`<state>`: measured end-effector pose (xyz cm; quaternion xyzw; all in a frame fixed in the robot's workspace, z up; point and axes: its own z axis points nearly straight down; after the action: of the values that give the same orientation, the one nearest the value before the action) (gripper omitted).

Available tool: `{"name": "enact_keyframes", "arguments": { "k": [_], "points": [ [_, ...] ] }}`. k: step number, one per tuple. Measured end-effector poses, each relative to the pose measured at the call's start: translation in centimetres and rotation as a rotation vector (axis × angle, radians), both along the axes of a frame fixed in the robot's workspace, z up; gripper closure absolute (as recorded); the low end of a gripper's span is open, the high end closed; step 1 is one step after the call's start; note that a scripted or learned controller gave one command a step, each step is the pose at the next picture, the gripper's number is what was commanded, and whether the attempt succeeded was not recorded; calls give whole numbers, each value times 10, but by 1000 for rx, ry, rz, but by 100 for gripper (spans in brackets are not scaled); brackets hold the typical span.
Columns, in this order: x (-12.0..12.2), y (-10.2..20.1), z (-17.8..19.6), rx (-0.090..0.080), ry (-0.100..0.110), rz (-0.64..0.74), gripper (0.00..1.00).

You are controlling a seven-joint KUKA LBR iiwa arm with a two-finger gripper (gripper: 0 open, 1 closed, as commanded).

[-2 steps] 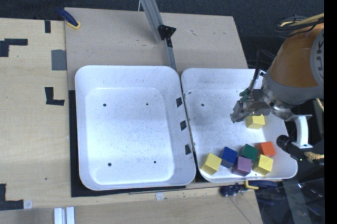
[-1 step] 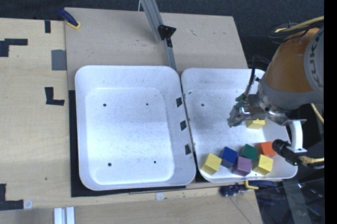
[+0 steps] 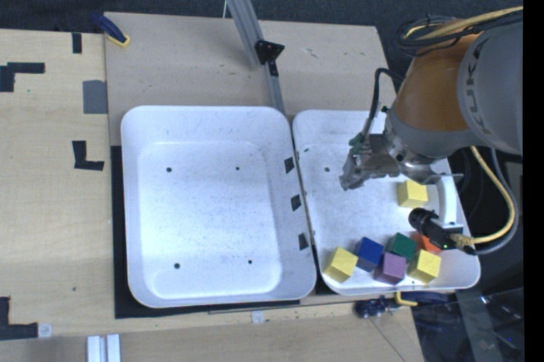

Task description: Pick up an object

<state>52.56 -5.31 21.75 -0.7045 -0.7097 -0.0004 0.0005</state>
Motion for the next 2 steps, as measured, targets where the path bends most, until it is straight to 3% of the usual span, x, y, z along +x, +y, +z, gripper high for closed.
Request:
{"name": "enact_keyframes", "arguments": {
  "k": [2],
  "points": [
    [37,106,20,1,1,0,100]
  ]
}}
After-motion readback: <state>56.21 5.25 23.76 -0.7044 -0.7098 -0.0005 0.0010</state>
